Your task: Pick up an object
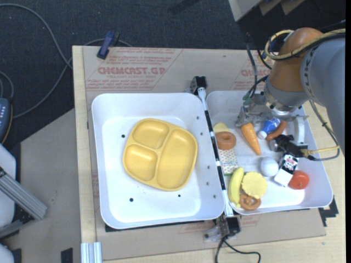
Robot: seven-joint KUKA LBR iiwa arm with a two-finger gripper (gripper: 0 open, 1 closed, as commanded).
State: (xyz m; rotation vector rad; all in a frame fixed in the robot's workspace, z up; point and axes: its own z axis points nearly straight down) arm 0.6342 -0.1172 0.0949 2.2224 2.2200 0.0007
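- The tool [262, 115] sits low in the right bin [315, 199], at its far end; whether it is apart or together cannot be told.
- The carrot [251, 137], orange and tapered, lies just beside the tool, tip toward the bin's near side.
- Risk: a blue-and-orange item [272, 127] crowds the tool, so a closing grasp may catch it or push the carrot away.

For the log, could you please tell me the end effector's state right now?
End effector: above the right bin near the carrot; open or closed cannot be told.
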